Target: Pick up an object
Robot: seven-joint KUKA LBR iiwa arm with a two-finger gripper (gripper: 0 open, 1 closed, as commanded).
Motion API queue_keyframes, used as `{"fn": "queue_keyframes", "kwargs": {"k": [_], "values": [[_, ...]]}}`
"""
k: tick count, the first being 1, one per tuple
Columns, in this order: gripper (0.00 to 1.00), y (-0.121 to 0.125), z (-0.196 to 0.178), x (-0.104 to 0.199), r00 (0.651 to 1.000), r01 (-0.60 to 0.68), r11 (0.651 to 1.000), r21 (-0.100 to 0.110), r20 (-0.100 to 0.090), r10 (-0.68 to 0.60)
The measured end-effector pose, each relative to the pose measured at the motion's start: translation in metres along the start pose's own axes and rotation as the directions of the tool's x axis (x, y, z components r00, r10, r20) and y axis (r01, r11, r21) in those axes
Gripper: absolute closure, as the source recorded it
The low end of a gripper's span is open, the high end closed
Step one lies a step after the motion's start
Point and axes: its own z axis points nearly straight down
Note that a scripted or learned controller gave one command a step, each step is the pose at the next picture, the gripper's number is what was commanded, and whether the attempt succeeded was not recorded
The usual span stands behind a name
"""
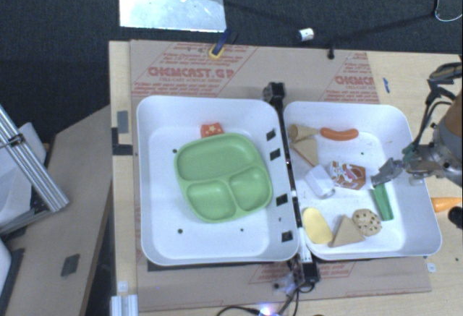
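Observation:
The right bin (pixel 416 235) holds several toy foods. There is an orange sausage (pixel 339 134), a tan wedge (pixel 304 133), a white piece (pixel 319 181), a red and white piece (pixel 349 175), a green stick (pixel 382 203), a cookie (pixel 367 221), a yellow piece (pixel 315 225) and a tan triangle (pixel 346 233). My gripper (pixel 386 172) reaches in from the right. It hangs just over the upper end of the green stick, beside the red and white piece. Nothing shows held in it.
In the left bin (pixel 155 228) lie a green divided plate (pixel 221 176) and a small red block (pixel 212 130). A black clamp strip (pixel 283 163) runs between the bins. An orange piece (pixel 445 203) lies outside the right bin's rim.

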Motion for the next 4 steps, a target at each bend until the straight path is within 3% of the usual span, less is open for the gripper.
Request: {"fn": "queue_keyframes", "kwargs": {"k": [1,3,4], "values": [[0.00,0.003,-0.006,0.000,1.000,0.004,1.000,-0.012,0.003,-0.004],[0.00,-0.005,0.099,-0.003,1.000,0.002,1.000,-0.010,0.002,-0.002],[1.00,-0.004,0.086,-0.004,1.000,0.002,1.000,-0.014,0.004,-0.002]]}}
